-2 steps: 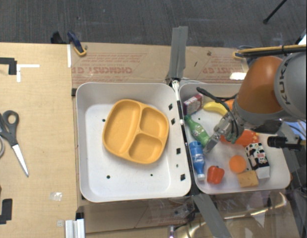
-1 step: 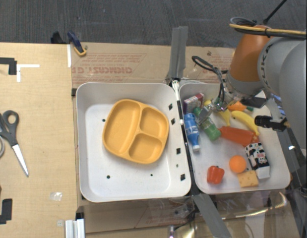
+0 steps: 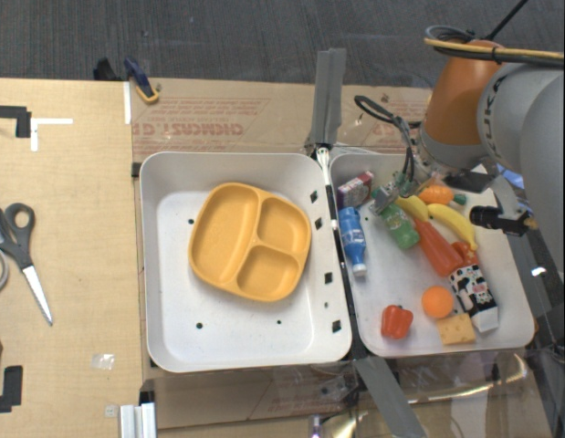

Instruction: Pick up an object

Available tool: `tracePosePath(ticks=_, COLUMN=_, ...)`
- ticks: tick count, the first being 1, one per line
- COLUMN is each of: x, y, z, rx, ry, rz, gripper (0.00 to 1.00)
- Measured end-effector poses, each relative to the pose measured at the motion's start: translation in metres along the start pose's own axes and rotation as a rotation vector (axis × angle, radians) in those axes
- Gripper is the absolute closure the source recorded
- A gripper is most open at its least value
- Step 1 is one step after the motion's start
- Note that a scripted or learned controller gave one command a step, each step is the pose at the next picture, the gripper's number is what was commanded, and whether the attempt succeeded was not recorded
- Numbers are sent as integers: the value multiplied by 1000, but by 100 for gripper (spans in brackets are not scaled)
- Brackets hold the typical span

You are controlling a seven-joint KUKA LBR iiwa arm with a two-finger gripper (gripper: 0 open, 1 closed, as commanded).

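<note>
toy banana point(image 3: 444, 217) beside gripper point(image 3: 398, 188)

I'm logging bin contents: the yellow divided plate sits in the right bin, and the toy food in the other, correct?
Not quite. The camera view shows the yellow divided plate in the left bin; the toy food, such as the banana, lies in the right bin.

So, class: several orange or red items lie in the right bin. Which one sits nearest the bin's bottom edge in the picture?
The red bell pepper, alone at the lower left. The round orange lies slightly higher, and the long carrot higher again.
</note>
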State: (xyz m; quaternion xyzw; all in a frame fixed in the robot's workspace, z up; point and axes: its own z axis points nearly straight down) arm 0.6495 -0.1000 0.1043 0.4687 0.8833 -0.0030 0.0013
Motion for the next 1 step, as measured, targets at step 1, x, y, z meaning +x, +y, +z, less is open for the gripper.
tracePosePath(ticks=1, x=35, y=33, z=-124, rx=-5, ry=2, rz=-5, gripper=100)
